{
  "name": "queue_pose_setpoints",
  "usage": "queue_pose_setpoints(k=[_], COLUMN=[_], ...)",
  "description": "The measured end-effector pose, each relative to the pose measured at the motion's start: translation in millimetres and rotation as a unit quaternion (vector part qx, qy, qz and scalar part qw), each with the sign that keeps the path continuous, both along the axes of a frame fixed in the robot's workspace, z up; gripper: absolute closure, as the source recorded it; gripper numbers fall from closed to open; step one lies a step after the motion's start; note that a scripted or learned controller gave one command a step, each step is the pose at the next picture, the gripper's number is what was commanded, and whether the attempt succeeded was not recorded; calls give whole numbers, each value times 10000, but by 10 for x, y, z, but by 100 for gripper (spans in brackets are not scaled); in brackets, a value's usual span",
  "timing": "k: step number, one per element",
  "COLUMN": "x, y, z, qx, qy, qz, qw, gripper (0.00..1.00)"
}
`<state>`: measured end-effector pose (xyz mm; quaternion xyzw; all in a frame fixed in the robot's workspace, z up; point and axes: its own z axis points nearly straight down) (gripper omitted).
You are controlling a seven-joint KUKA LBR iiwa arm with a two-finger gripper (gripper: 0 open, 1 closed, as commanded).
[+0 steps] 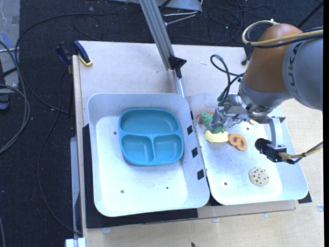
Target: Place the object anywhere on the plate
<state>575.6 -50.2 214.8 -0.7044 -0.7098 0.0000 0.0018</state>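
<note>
A blue three-compartment plate lies in the left bin. In the right bin lie a yellow banana-shaped toy, a green toy, an orange pretzel-like ring and a chocolate-chip cookie. My gripper hangs low over the right bin's upper left part, right above the yellow toy and beside the green one. The wrist hides the fingertips.
A slanted metal pole runs down from the top to the bins' rear edge. A black cable clip hangs off the arm above the right bin. A blue-and-yellow tool lies at the bench's far left corner.
</note>
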Motion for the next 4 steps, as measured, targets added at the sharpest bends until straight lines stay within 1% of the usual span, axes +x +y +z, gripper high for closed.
queue_pose_setpoints(k=[1, 2, 3, 4], x=[4, -11, -91, -87], y=[541, 1170, 1619, 1586], z=[130, 82, 151, 149], qx=[-5, -4, -4, -13], qy=[-21, -13, -15, -14], qz=[0, 8, 3, -24], qw=[10000, 10000, 10000, 10000], gripper=[100, 100, 100, 0])
